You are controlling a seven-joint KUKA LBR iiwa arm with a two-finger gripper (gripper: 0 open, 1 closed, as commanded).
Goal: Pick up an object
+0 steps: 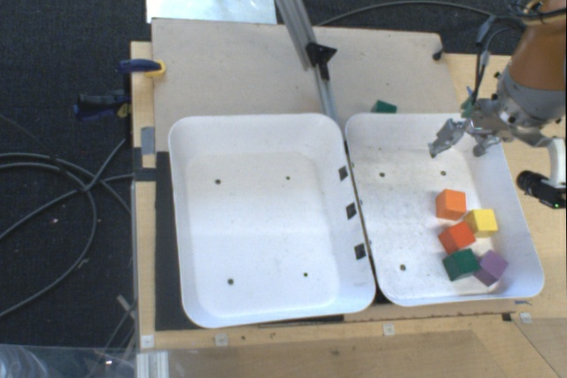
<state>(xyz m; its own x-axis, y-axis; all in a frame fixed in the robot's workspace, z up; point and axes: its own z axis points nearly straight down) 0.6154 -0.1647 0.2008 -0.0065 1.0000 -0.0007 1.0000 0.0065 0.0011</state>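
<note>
The grey arm with its orange band point(542, 49) was cut off by the right edge; a small green object point(384, 107) sat half hidden behind the right white bin's rim point(416, 116); its shape was unclear.

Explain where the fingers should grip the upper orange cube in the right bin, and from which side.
Probably from above, gripping the orange cube by its left and upper faces' opposites if reachable: it stands apart at the cluster's top, with bare bin floor left and above it; the yellow cube crowds its lower right.

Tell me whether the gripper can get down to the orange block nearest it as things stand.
Probably yes. The gripper hangs over the right bin's far end with fingers spread, and the orange block lies just nearer the camera with its top bare; only the yellow block crowds one corner.
</note>
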